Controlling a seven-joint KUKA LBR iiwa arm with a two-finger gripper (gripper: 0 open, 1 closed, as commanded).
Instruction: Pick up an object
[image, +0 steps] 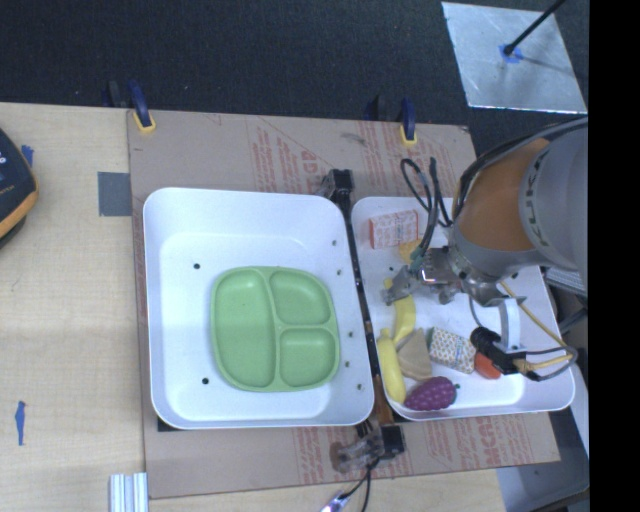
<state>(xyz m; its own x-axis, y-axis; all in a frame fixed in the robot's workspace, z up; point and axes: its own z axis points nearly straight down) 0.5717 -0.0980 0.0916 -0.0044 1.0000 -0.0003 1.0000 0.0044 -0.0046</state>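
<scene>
Gripper (412, 283) is seen low in the right bin (555, 400), just above the banana (396, 345), open or shut cannot be told, grapes (432, 393) beside the banana's lower end, green plate (273, 327) laid in the left bin (180, 225)

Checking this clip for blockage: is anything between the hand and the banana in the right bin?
Nothing visible does. The hand hangs right above the banana's upper end, with bare bin floor around it; the other toys lie lower down.
</scene>
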